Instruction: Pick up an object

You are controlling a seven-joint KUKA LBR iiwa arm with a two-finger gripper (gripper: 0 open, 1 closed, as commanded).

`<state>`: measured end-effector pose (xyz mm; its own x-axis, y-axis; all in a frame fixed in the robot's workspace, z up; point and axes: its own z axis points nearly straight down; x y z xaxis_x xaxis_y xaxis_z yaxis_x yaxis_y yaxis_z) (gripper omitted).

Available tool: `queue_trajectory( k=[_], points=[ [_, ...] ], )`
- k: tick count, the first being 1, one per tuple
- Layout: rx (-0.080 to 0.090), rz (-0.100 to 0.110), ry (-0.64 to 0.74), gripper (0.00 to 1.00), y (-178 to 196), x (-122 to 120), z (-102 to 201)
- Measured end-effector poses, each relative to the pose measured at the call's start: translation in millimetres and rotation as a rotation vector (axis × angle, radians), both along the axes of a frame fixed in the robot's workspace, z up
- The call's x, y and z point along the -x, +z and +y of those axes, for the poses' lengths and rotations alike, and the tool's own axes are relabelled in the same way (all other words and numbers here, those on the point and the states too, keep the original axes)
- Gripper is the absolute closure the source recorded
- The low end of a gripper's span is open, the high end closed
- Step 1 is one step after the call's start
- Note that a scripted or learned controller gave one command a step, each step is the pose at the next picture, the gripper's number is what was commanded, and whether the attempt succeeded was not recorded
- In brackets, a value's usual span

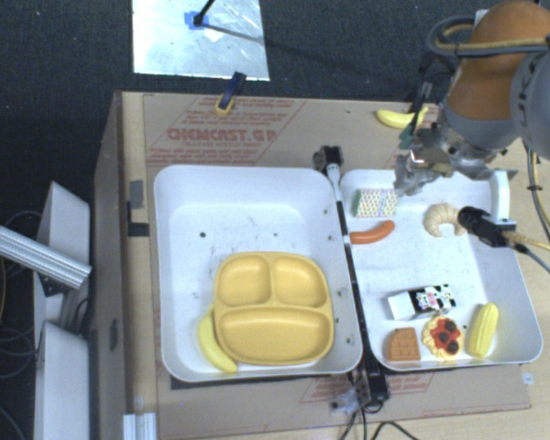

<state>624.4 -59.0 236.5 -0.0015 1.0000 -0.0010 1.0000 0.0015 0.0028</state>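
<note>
From the fixed camera above the worktop [284, 122], the arm reaches in from the right and carries the tool [411, 180] over the far end of the right bin [518, 291]. Whether it is wide or narrow I cannot tell: the wrist body hides that part.

Taking the tool as the landmark, the nearest thing is the small dotted packet [374, 203], lying just beside it, down and to the left in the picture and close to the wall between the two bins. Its long axis runs roughly left to right. Just past the packet, further toward the camera, lies the sausage [371, 233], its long axis also roughly across the bin, tilted slightly. On the other side of the tool, to the right and a little nearer the camera, sits the croissant [443, 218], near but not touching it. Nothing appears between the tool's tips.

My judgement is that the packet is the likeliest thing to pick, since it calls only for a short shift left and a descent. With its long axis across the bin, closing across its short side should suit best.

Well apart from the tool, at the near end of the right bin, lie the corn cob [482, 329], the pizza slice [443, 335] and the cracker [403, 345].
</note>
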Motion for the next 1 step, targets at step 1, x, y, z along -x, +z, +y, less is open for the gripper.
queue_trajectory(
  k=[1],
  points=[
    [-0.002, 0.001, 0.003, 1.0, -26.6, -28.1, 46.5]
  ],
)
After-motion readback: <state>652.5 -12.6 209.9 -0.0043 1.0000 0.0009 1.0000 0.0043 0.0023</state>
